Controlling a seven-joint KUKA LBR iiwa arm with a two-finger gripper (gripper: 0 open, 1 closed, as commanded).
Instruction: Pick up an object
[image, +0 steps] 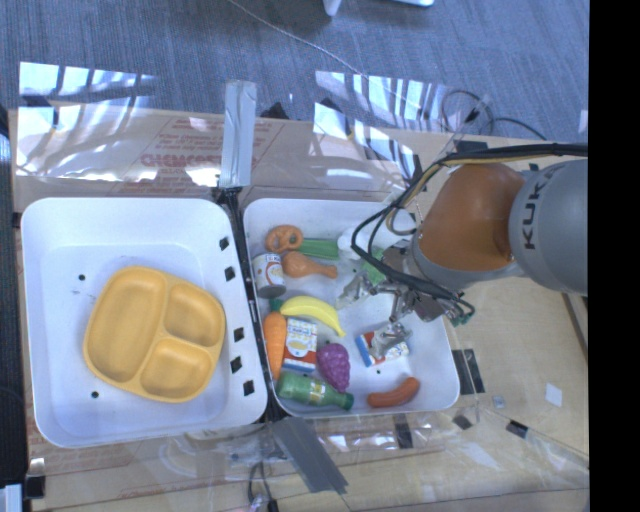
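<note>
Seemingly, gripper (392, 312) hung fingers spread, holding nothing, just above small red-white-blue carton (381, 348) in right bin (445, 368); judged light, stiff, crushable: pinch its 2 flat sides.

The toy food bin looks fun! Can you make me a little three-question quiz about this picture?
1. True or false: the yellow divided tray lies in the left bin.
2. Which toy touches the green bottle along the right bin's near wall? A) banana B) purple grapes C) pretzel
3. Fill in: the claw hovers just above a small ____ carton.

Key:
1. True.
2. B: the purple grapes rest against the bottle; the banana and pretzel lie farther up.
3. Milk: the little white carton with red and blue marks.
</note>
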